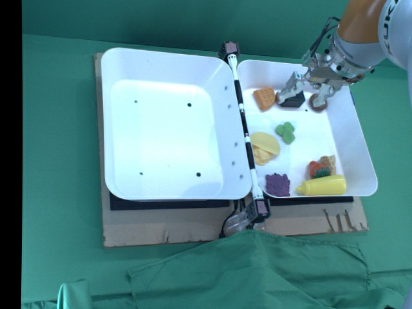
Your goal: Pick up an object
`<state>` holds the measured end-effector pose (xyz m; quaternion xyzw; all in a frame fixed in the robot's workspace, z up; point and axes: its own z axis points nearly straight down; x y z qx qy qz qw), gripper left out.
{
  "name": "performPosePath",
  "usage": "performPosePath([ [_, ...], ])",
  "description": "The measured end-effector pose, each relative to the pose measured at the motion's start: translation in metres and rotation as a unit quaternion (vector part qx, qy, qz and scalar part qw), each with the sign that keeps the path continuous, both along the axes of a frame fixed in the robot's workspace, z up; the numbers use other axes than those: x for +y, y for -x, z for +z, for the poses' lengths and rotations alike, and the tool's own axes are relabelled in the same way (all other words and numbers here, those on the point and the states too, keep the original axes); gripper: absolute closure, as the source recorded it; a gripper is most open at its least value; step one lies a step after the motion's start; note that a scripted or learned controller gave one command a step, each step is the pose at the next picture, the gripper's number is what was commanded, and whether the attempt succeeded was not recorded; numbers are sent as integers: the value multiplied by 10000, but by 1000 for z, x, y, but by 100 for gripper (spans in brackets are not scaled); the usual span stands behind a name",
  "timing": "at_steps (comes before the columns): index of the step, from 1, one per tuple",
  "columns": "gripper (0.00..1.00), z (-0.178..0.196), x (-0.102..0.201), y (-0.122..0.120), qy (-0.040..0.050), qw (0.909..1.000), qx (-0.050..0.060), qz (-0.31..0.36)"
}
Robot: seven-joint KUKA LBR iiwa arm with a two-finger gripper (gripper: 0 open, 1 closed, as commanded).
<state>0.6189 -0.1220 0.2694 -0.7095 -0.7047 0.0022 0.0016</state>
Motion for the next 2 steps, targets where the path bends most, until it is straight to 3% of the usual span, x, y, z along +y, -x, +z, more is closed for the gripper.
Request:
performPosePath([
  [1, 0, -25, -16, 2, 9, 10000, -34, 9],
  [2, 0, -9, -18, 48, 3, 10000, -38, 11],
])
